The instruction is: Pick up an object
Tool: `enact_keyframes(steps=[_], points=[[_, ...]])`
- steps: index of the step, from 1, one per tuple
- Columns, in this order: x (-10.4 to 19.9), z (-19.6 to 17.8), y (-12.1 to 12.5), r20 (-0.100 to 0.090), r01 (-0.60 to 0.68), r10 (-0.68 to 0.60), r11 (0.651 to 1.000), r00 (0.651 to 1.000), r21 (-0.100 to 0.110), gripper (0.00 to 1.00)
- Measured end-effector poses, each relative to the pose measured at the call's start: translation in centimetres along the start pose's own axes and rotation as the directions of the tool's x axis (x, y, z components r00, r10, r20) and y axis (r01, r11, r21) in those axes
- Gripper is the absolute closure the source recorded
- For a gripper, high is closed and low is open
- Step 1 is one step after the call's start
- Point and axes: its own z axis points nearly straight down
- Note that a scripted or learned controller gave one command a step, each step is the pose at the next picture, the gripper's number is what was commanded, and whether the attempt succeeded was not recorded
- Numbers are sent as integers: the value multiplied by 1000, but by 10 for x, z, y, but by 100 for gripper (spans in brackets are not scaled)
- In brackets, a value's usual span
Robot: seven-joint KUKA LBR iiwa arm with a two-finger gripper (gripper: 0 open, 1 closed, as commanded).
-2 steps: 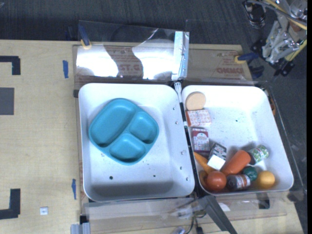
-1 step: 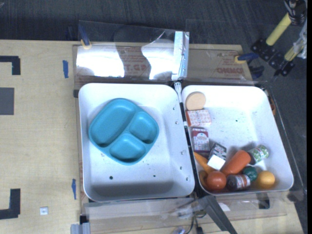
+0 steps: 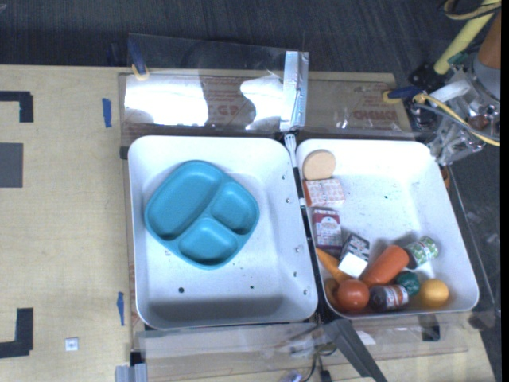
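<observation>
Heaped in the right bin's (image 3: pixel 398 173) near corner: orange carrot (image 3: pixel 387 265), red tomato (image 3: pixel 351 294), yellow fruit (image 3: pixel 434 293), dark can (image 3: pixel 390 297), green-white ball (image 3: pixel 424 251), small white block (image 3: pixel 352 266). Along its left wall, a round tan disc (image 3: pixel 320 165) above two red-and-white packets (image 3: pixel 325 208). In the left bin (image 3: pixel 270 293), a blue divided tray (image 3: pixel 203 212). Beyond the right bin's far right corner, over the bench (image 3: pixel 56 245), the pincer (image 3: pixel 457 138); open or closed, cannot tell.

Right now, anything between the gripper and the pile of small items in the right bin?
Nothing visible. The gripper sits at the right white bin's far right corner; bare bin floor lies between it and the orange carrot-shaped toy in the pile.
</observation>
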Motion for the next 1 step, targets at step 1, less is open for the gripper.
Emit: enact_keyframes(steps=[1], points=[[9,10,-39,-6,154,-154,988,988,-3,100]])
